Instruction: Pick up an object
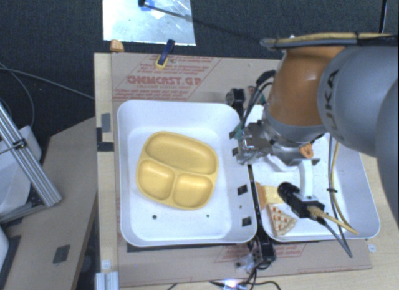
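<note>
A yellow three-compartment plate (177, 169) lies in the left bin (134, 220). In the right bin (361, 220), near its front left corner, lie a waffle-patterned wedge (282, 221) and a pale yellow piece (268, 193) just behind it. A small orange thing (306, 151) peeks out beside the wrist. My gripper (250, 146) hangs over the divider between the two bins, at the right bin's left edge, largely hidden under the grey and orange arm. Nothing shows in its grasp.
The arm covers most of the right bin. Behind the bins lies brown cardboard (168, 77) with a small blue and yellow item (165, 53) on it, and a shiny sheet (148, 7) sits farther back. A metal rail (25, 161) stands at the left.
</note>
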You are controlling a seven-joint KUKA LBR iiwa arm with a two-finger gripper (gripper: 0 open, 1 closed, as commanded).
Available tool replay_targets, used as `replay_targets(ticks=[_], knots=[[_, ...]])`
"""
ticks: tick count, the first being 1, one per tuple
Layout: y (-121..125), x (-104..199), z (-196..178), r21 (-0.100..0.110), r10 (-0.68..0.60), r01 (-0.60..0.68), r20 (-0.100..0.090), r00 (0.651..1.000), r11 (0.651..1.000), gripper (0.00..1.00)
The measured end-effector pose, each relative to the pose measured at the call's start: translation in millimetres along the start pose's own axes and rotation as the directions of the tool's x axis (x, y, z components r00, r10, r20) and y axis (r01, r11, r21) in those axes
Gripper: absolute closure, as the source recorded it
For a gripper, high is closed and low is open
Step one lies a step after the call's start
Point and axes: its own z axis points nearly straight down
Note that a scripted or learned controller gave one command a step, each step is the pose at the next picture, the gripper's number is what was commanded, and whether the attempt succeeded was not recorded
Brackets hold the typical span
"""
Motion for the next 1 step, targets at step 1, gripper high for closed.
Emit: replay_targets(ticks=[1], knots=[[7.5,-13.1,-108.4,-0.006,0.003,-0.003,0.001,1.0,1.0,1.0]])
